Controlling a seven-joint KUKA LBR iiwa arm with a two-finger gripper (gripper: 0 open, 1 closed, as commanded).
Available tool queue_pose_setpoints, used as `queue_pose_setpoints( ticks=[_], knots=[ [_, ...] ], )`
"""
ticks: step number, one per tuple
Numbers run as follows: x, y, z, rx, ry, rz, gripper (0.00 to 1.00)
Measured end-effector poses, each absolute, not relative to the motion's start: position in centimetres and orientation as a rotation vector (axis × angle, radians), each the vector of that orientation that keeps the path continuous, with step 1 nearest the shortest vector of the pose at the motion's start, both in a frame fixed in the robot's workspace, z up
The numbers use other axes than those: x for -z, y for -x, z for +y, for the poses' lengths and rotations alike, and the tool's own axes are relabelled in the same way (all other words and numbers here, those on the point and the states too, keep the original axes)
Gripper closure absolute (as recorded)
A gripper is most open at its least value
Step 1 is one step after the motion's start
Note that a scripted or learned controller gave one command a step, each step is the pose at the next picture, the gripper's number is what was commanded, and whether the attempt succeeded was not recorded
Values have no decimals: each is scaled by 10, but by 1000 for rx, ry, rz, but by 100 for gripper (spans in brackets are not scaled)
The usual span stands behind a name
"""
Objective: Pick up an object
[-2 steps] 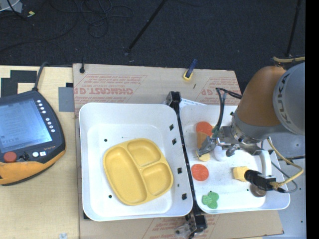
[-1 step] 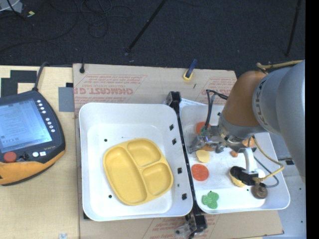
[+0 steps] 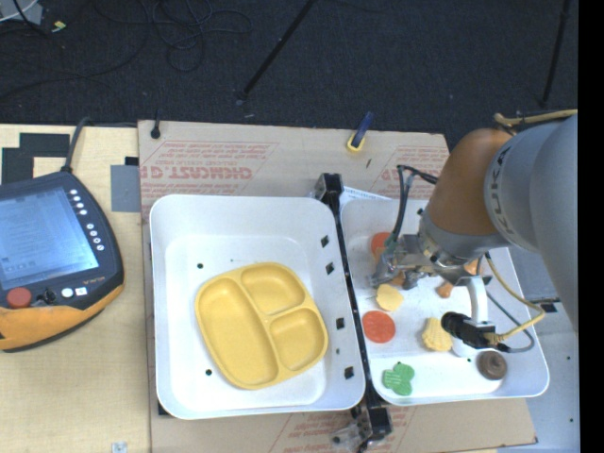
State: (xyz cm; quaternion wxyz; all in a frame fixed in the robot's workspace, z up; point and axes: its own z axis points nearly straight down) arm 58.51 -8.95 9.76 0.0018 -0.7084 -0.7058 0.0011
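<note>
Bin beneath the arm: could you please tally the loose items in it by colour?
Yellow pieces: 2
Red disc: 1
Orange piece, partly hidden: 1
Green piece: 1
Brown piece: 1
Total: 6

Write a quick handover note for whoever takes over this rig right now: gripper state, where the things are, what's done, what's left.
Gripper: low over the upper left part of the right bin. Nothing can be seen in its grip.
Right bin: orange piece and pale yellow piece close by the gripper. The red disc, yellow chunk, green piece and brown round piece lie nearer the front.
Left bin: yellow divided plate.
Done: the arm is down among the objects.
Left: no pick is confirmed, so grasp one object and lift it.
</note>
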Motion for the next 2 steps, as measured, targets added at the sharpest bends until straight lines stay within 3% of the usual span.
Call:
queue_pose_setpoints(
  ticks=[1, 2],
  knots=[
    [-194, -598, -31, 10, 2218, -2230, 100],
    [-227, -619, 21, 4, 2216, -2227, 100]
  ],
)
